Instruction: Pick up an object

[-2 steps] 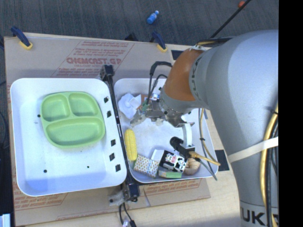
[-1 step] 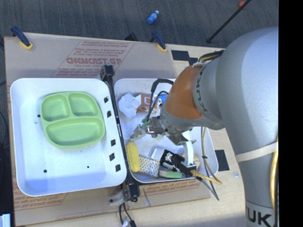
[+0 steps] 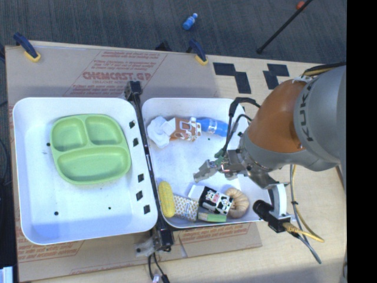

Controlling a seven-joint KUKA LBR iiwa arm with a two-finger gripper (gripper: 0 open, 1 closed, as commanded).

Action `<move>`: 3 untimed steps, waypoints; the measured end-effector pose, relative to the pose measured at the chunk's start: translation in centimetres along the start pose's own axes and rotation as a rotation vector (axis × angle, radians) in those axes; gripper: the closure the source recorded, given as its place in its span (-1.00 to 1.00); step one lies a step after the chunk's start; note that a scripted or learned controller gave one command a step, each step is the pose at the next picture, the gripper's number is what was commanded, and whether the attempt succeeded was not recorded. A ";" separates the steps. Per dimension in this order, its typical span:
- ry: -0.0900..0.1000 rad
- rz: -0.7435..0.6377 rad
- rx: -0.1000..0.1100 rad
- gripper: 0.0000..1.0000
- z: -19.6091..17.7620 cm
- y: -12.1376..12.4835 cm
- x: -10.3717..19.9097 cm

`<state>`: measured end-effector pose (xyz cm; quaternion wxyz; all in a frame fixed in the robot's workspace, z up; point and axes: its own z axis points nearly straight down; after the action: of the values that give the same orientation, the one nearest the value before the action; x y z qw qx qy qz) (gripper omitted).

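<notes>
My gripper (image 3: 203, 171) hangs over the middle of the right bin (image 3: 177, 108), above bare white floor. Just below it, along the bin's near wall, lie a yellow corn cob (image 3: 166, 198), a patterned packet (image 3: 185, 207), a black-and-white box (image 3: 215, 200) and a tan ring-shaped piece (image 3: 239, 202). Along the far side lie a crumpled white cloth (image 3: 158, 131), a brown-and-white package (image 3: 186, 128) and a blue bottle (image 3: 213, 125). I see no object in the gripper.
The left bin (image 3: 23, 175) holds a green divided plate (image 3: 90, 148). A black divider with clips (image 3: 143, 158) runs between the bins. The arm's orange band (image 3: 277, 125) overhangs the right bin's right side. Blue clamps (image 3: 198, 50) hold the cardboard at the back.
</notes>
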<state>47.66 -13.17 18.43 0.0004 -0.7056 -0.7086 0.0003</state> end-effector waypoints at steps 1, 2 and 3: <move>0.000 -0.005 -0.002 -1.00 -0.8 0.7 9.5; -0.004 0.000 0.000 -1.00 9.3 0.0 2.5; -0.011 0.002 -0.004 -1.00 9.2 0.1 3.3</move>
<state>47.69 -9.89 9.27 -0.0050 -0.7064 -0.7078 0.0027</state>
